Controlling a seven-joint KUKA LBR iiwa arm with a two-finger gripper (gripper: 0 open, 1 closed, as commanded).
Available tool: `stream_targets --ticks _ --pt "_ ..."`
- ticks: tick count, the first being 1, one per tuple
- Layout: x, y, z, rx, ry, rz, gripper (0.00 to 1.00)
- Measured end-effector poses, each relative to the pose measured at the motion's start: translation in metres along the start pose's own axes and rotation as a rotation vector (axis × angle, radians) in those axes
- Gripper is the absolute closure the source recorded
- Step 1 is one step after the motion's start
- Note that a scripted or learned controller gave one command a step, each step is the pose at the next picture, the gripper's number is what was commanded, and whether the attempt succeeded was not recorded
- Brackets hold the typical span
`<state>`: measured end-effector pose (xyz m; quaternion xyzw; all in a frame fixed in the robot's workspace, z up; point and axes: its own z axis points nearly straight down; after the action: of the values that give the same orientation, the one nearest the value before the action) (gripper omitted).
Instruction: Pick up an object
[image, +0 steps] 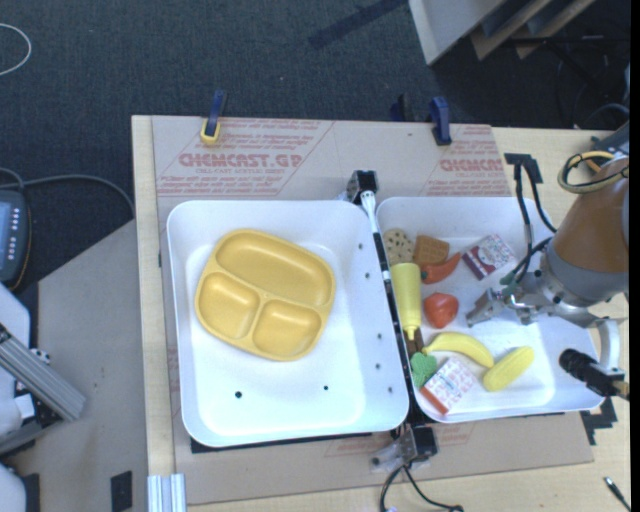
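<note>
The right bin (470, 208) holds several toy foods. A red tomato (441, 308) lies near its middle, a banana (462, 346) below that, and a yellow corn piece (508, 368) at the lower right. A small red-and-white box (488, 256) sits at the upper right. My gripper (503, 308) hangs over the bin's right part, between the box and the corn piece. Its two fingers are spread open with nothing between them. The tomato lies just left of the left fingertip (478, 310).
A yellow divided plate (265, 295) lies in the left bin (200, 390). The right bin also holds a cookie (398, 243), a brown cracker (432, 249), an orange pepper (445, 268), a tall yellow piece (406, 298), a green item (424, 366) and a red-white packet (450, 385).
</note>
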<state>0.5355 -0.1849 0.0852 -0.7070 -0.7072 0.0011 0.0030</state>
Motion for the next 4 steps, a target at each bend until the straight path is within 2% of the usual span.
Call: stream_targets --ticks 1,3,4 --pt "-0.001 0.001 -0.014 -0.007 -0.003 0.001 1.0" --pt "0.003 0.017 -0.134 -0.014 -0.006 -0.002 1.0" --pt "0.003 0.018 -0.14 -0.009 -0.004 -0.001 1.0"
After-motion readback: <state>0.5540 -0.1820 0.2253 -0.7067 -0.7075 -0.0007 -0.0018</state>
